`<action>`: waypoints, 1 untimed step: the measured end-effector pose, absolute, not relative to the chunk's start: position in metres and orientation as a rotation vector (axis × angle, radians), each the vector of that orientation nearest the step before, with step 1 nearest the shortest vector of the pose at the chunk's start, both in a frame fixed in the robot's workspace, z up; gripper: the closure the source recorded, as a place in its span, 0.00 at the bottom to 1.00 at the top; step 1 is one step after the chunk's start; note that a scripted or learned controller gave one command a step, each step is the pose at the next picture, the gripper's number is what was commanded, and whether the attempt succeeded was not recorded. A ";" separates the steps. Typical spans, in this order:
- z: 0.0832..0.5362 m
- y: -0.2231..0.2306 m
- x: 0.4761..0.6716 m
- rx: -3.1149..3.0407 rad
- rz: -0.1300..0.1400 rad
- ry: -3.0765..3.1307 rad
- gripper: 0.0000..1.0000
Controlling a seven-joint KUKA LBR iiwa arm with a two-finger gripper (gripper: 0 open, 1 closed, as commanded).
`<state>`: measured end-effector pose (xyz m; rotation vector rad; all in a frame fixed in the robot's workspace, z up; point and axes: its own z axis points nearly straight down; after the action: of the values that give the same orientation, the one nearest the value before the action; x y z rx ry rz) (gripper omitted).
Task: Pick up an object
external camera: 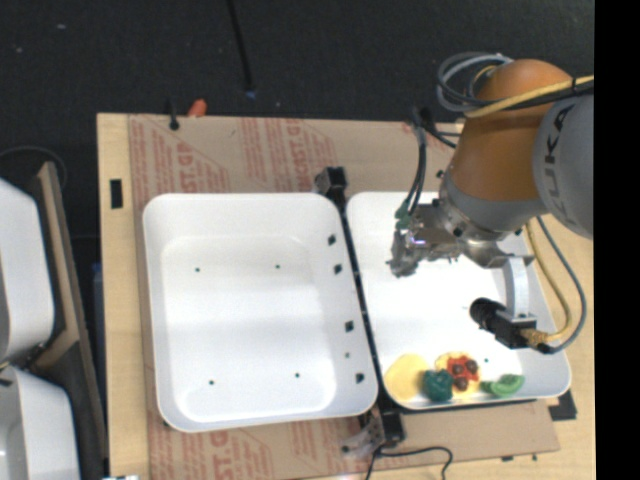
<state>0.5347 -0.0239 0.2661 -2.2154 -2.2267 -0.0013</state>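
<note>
- Gripper (408, 258) hangs mid-right of frame, over the right bin's (380, 218) upper part; can't tell how the claw is set, too small and dark.
- Nothing seen between its tips.
- Objects bunched at the bin's lower edge, lower right of frame, well apart from gripper: yellow piece (405, 373), teal piece (437, 384), red-yellow toy (461, 368), green piece (505, 383). Prob. slid there.
- Left bin (170, 228) center-left.
- Both bins sit on a cardboard sheet (240, 153); dark floor (300, 38) beyond.

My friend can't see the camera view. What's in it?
A grey and orange arm hangs its gripper over the right bin. Small toys, yellow, green and red, sit at that bin's near edge. Another bin lies left.
</note>
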 end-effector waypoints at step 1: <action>0.266 0.031 0.547 -2.217 -0.001 -2.225 1.00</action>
<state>0.5472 0.0309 0.2658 -2.2167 -2.2251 -0.0010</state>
